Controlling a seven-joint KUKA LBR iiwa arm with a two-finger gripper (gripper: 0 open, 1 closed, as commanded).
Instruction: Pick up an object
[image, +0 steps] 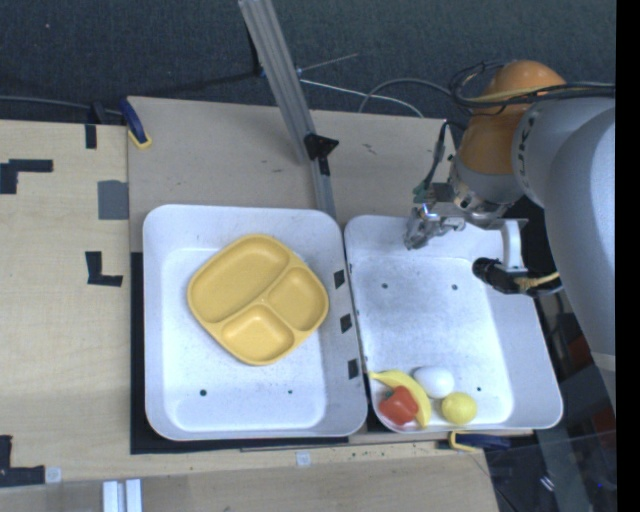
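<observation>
We find the gripper (420, 232) at the right bin's (520, 330) twelve o'clock rim, its grasp state indiscernible; candidate objects, banana (408, 386) included, cluster at six o'clock, awaiting descent.

One fixed overhead camera, slanted down on both bins (150, 300).

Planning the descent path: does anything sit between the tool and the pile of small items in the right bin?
Nothing visible does. The tool is at the right bin's far edge; the banana, white egg-like piece, red piece and yellow ball cluster at its near edge, bare floor between.
</observation>
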